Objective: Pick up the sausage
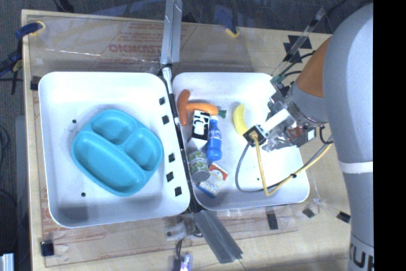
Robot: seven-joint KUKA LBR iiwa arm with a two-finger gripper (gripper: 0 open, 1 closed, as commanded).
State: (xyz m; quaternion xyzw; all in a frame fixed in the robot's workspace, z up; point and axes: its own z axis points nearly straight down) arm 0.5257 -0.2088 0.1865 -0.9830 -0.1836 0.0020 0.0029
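Observation:
The sausage point(183, 106) is a reddish-brown link lying lengthwise against the left wall of the right bin point(254, 82), near its back. An orange carrot-like piece point(204, 108) touches it on the right. My gripper point(276, 134) hangs over the right half of the same bin, well to the right of the sausage and beyond the banana point(240, 118). Nothing of the sausage is near it. A yellow cable point(260, 165) loops below the gripper.
Beside the sausage sit a black-and-white box point(200, 124), a blue bottle point(214, 140), a can point(198, 162) and a small carton point(213, 180). The left bin point(57, 92) holds a blue divided plate point(117, 150). The grey arm point(352, 92) fills the right side.

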